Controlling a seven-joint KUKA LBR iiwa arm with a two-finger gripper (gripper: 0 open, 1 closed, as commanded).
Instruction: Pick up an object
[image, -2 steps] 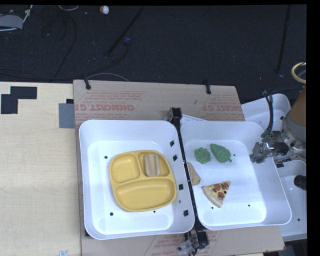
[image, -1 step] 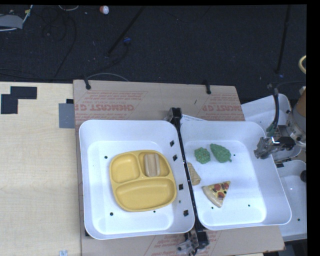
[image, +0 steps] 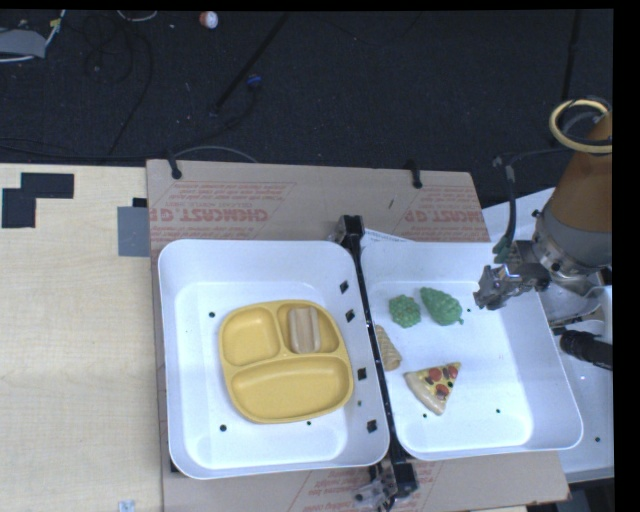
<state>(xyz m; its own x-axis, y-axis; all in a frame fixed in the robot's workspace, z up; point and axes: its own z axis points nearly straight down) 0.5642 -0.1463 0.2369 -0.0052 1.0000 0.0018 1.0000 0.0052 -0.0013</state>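
In the right bin (image: 520, 415) lie two green broccoli-like pieces (image: 405, 311) (image: 441, 305), a pizza slice (image: 435, 385) and a tan piece (image: 386, 349) against the divider. My gripper (image: 492, 288) hangs over the bin's right side, just right of the larger green piece and apart from it. Nothing shows between its fingers. In the left bin (image: 190, 300) stands a yellow divided plate (image: 285, 362) with a beige hot-dog-like item (image: 303, 329) in its top right compartment.
The arm comes in from the right over the right bin's far edge, with cables near its wrist. A cardboard sheet (image: 300, 205) lies under both bins. A wooden benchtop (image: 70, 350) extends to the left.
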